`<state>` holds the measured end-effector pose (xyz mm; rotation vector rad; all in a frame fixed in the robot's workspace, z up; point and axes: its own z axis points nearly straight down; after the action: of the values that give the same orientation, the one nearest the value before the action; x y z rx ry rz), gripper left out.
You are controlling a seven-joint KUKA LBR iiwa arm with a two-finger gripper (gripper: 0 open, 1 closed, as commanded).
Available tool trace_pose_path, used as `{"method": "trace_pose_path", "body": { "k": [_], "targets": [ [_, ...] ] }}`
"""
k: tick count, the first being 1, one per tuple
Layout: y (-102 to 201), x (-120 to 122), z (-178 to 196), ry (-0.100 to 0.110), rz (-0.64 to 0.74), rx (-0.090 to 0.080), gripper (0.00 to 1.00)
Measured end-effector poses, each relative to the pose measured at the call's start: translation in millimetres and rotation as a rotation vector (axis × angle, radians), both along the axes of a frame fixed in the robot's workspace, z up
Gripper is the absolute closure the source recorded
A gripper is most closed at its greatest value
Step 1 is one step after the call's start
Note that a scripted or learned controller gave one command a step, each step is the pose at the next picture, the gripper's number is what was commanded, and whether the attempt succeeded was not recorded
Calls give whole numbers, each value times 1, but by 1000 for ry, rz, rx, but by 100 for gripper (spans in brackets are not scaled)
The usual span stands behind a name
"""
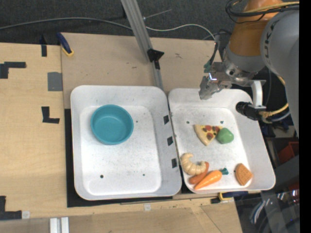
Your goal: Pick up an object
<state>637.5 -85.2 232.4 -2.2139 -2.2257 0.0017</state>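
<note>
overhead, hand (210, 90) hovers above right bin's (252, 144) far rim.

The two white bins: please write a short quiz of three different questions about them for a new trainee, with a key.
1. True or false: the blue bowl sits in the left bin.
2. Which item touches the pizza slice? A) carrot B) green ball C) cracker
3. Fill in: the gripper hovers over the right bin's ____ edge.

Key: 1 true. 2 B, the green ball. 3 far.
</note>
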Motion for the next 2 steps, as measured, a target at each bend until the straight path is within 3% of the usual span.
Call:
{"method": "trace_pose_path", "body": {
  "k": [2],
  "targets": [
    [106, -3, -17, 0, 2, 1, 100]
  ]
}}
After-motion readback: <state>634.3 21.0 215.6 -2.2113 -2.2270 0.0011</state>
